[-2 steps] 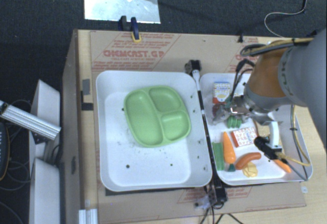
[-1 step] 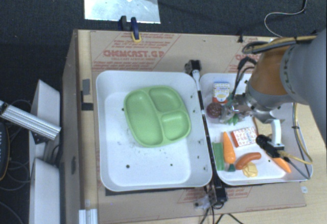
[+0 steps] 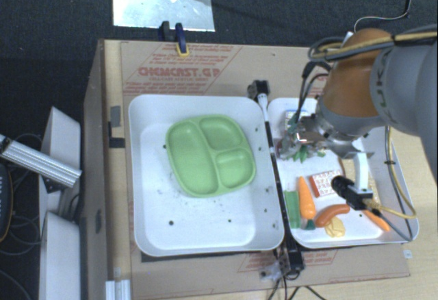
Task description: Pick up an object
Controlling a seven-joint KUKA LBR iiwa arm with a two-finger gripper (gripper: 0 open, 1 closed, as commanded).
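My arm (image 3: 363,79) reaches in from the right and hangs over the far part of the right bin (image 3: 356,240). The left bin (image 3: 140,175) holds one green divided plate (image 3: 209,155), lying flat near its middle, well apart from me.

My gripper (image 3: 302,139) is low at the far left of the right bin, close to the wall between the two bins. Something greenish and grey sits right under it, too cluttered to name. I cannot tell whether the gripper is spread or pressed together, and I see nothing clearly caught in it, so I judge that the pick is not yet made.

The things to choose from lie in the near half of the right bin. A red-and-white packet (image 3: 321,183) is nearest me. A carrot (image 3: 307,200) lies just left of it, with a green piece (image 3: 292,205) beside the carrot. A sausage (image 3: 330,212) and a small yellow piece (image 3: 335,227) touch each other at the near edge.

What is left, as I judge it, is the whole task: closing on one item and lifting it.
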